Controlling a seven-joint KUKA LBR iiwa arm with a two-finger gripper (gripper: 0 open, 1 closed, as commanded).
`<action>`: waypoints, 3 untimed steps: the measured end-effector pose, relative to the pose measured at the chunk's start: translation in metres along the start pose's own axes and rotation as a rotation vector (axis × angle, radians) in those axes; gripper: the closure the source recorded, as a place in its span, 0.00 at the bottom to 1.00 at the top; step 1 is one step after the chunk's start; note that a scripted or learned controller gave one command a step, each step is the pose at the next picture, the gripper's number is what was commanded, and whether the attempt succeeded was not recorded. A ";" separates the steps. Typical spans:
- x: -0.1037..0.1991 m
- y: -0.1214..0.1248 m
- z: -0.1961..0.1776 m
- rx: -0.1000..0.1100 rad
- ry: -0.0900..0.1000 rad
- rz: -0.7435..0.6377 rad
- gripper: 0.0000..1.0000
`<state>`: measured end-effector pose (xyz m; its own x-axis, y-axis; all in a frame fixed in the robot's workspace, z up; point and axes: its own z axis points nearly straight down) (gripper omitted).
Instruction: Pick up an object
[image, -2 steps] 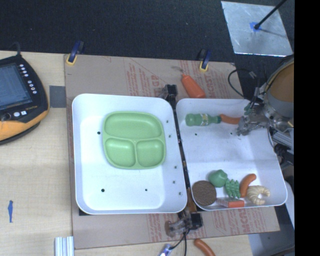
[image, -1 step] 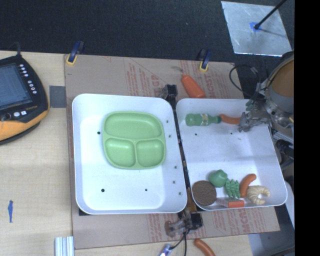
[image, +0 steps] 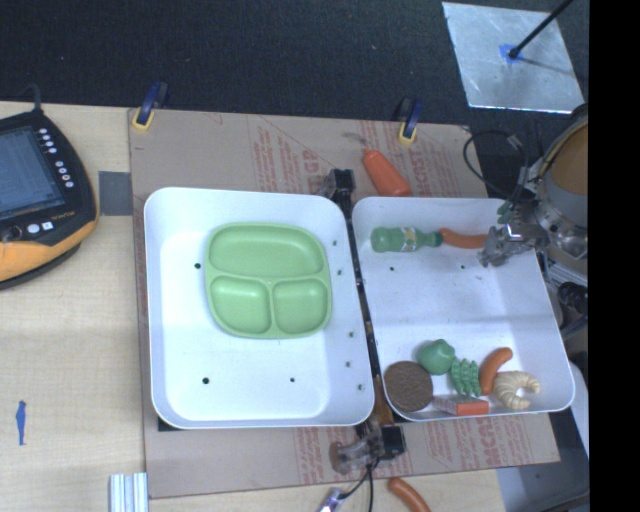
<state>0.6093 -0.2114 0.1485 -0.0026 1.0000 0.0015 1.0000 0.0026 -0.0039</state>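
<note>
Nothing is lifted yet, so the task looks barely begun. The pincer (image: 497, 247) sits at the right of the frame, low over the upper right corner of the right bin (image: 460, 310), and whether it is released or clenched I cannot tell, as it shows as a small dark tangle of metal with nothing visibly caught in it. Just to its left, along the upper wall of that bin, lie a green bottle (image: 403, 239) and a thin orange sausage (image: 461, 238), the sausage's end very near the pincer; whether they touch cannot be made out. The rest of the pickable things crowd the lower edge of the same bin: a brown round disc (image: 408, 385), a green pepper-like piece (image: 436, 355), a green ridged piece (image: 464, 377), an orange carrot-like stick (image: 494, 367) and a pale croissant-like roll (image: 517, 387). The left bin (image: 180, 380) carries a green divided plate (image: 268, 279). What remains, as I judge it, is the whole grasp and lift, most likely of the sausage or bottle close by.
</note>
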 end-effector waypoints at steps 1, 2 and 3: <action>0.000 -0.039 0.057 0.001 -0.002 -0.002 1.00; -0.001 -0.036 -0.080 -0.003 -0.003 -0.001 1.00; 0.048 0.034 -0.078 -0.002 -0.001 -0.001 1.00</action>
